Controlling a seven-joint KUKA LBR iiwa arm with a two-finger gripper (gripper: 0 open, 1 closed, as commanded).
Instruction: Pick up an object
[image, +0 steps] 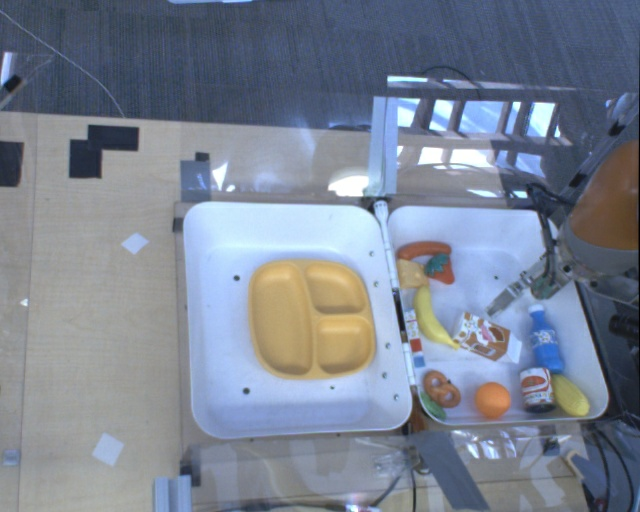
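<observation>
While I watched from my station, no object was picked yet; all of them lay in the right bin. A small carton with a red and white print lay near the middle of this bin, and a banana lay just beside it toward the left wall. At the front edge I saw a pretzel, an orange, a dark jar and a lemon in the front right corner. A blue bottle lay along the right wall. Near the far left corner there was a red sausage.

The gripper hung over the bin between the carton and the bottle, and it had nothing between its fingers; how wide they stood I could not tell. A yellow divided tray rested in the middle of the left bin.
</observation>
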